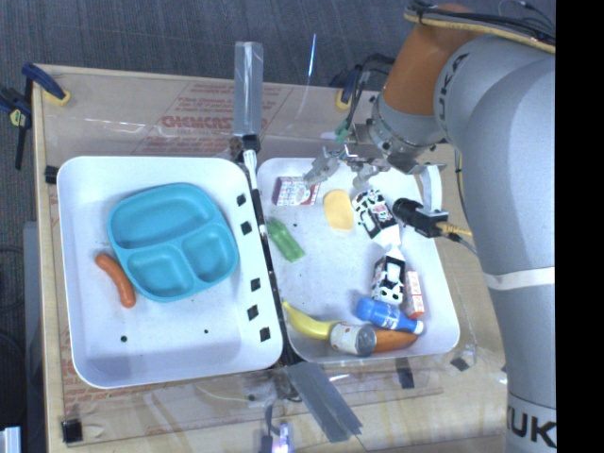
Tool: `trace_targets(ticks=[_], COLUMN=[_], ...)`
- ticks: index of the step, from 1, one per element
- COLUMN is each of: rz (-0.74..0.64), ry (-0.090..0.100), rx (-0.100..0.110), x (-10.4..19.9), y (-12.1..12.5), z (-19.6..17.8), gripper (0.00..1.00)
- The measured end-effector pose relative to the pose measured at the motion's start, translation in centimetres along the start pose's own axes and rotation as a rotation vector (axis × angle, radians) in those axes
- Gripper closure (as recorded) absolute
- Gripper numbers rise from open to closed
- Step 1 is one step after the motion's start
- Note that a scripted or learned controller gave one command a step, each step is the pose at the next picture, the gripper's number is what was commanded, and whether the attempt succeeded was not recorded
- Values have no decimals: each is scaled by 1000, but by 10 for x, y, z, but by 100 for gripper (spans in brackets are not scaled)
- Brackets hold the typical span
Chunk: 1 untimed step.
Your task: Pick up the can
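Silver-ended can [356,338] lay on its side by the right bin's [444,291] near wall, untouched; the jaws [340,159] hung spread and empty over the far wall, so approach remained: travel, descend, close.

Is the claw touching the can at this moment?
Apart. The camera view shows the claw up at the right bin's far edge, while the can lies at the near edge beside the banana.

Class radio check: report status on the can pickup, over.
Tool above right bin's far edge, gripping nothing. Can on its side at near edge, untouched. Banana, carrot, blue bottle crowd it.
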<state>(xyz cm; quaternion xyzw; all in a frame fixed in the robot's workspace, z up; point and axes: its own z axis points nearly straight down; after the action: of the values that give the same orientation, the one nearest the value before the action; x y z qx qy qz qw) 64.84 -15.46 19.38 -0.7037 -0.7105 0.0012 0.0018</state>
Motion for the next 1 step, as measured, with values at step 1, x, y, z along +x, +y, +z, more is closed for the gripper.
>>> trace_targets(ticks=[1], rz=[-196], ry=[0], rx=[0], x=[-14], y=[-14], z=[102], gripper=[0])
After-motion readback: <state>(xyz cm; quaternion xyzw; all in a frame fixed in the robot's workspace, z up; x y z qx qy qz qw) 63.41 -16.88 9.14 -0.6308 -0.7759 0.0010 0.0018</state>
